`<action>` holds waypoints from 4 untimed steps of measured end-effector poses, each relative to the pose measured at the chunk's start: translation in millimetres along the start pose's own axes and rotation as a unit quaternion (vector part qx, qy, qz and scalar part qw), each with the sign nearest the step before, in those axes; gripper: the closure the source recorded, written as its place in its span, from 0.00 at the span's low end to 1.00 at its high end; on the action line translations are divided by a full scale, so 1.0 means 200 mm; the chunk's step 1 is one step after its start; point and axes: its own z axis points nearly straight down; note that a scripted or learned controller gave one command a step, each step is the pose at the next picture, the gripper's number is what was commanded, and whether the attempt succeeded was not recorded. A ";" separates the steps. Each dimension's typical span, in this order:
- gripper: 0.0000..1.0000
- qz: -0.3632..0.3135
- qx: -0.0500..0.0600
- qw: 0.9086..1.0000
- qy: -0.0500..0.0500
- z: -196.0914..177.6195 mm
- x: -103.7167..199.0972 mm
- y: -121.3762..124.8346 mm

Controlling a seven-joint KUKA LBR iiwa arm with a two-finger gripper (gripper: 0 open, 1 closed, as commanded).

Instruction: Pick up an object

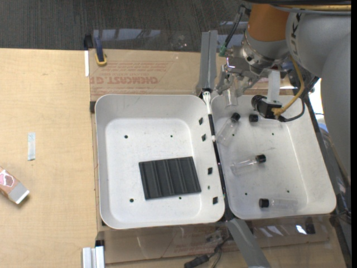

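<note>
Right bin (pixel 312 166): shallow and white, holding small clear vials with black caps.
Near vial (pixel 272 204): lies flat at 6 o'clock in the right bin, close to the near wall.
Middle vial (pixel 248 162): lies flat near the bin's centre, cap pointing toward 2 o'clock.
Far-left vial (pixel 226 128): lies at 10 o'clock in the right bin, just beside the dividing wall, cap toward 1 o'clock.
Black cap (pixel 253 117): small dark piece at 12 o'clock in the right bin, under the arm's wrist.
Left bin (pixel 111 149): shallow and white, touching the right bin along one side.
Ribbed black slab (pixel 169 177): flat in the left bin, toward 5 o'clock from its centre, well apart from the walls.
Tabletop (pixel 44 105): tan surface at 9 o'clock of the bins.
Wrapped bar (pixel 12 186): on the tabletop near the left edge.
Small grey strip (pixel 31 146): on the tabletop, just beyond the wrapped bar.
Gripper (pixel 227 91): hangs over the far-left corner of the right bin; whether the fingers are open or closed, I cannot tell.
Arm (pixel 279 15): grey with orange band, covering the far right corner.
</note>
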 end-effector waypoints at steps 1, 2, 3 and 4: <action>1.00 0.016 -0.002 1.000 0.002 0.10 0.06 -0.01; 1.00 0.016 0.000 1.000 0.001 0.06 0.05 -0.01; 1.00 0.016 0.001 1.000 0.000 0.02 0.05 -0.01; 1.00 0.015 0.002 1.000 -0.001 -0.02 0.05 -0.01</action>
